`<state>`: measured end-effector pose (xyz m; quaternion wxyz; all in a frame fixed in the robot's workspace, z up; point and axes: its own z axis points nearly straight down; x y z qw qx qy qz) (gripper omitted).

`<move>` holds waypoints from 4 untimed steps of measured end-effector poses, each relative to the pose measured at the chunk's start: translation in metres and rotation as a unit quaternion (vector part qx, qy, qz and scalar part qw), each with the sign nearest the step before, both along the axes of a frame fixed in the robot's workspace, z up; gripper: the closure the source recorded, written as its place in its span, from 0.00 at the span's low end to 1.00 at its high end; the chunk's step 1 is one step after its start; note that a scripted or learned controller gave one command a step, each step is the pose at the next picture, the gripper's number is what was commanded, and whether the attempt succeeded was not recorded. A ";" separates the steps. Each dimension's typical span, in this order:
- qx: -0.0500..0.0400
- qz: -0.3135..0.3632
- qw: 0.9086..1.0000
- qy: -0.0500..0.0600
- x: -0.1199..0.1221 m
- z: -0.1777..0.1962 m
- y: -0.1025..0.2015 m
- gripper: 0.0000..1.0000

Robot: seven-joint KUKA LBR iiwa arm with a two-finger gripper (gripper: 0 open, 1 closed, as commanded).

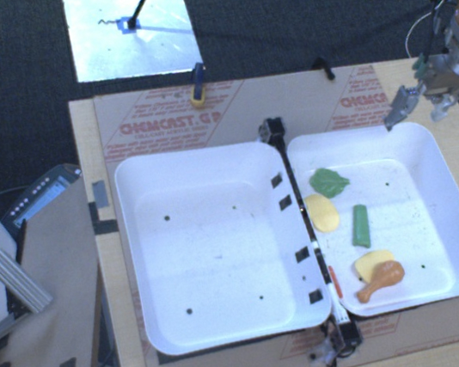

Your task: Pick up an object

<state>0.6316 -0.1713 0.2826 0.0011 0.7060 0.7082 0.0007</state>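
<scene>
The right bin [438, 178] holds several objects in its left half. A green leafy piece [329, 181] lies nearest the back, with a pale yellow oval piece [322, 212] in front of it by the divider. A dark green stick [360, 226] lies beside those. Near the front, a yellow lump [370, 264] touches a brown drumstick-shaped piece [382, 279]. My gripper [421, 105] hangs over the back right rim of this bin, well away from all the objects. It is open with nothing between its fingers.
The left bin [143, 262] stands beside the right one, joined along a black-clipped divider [301, 218]. A thin orange sliver [334, 279] lies by the divider. A yellow-and-blue clamp [197, 88] sits on the board behind the bins.
</scene>
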 end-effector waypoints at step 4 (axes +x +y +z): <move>0.000 0.003 1.000 -0.003 -0.028 -0.198 0.090 1.00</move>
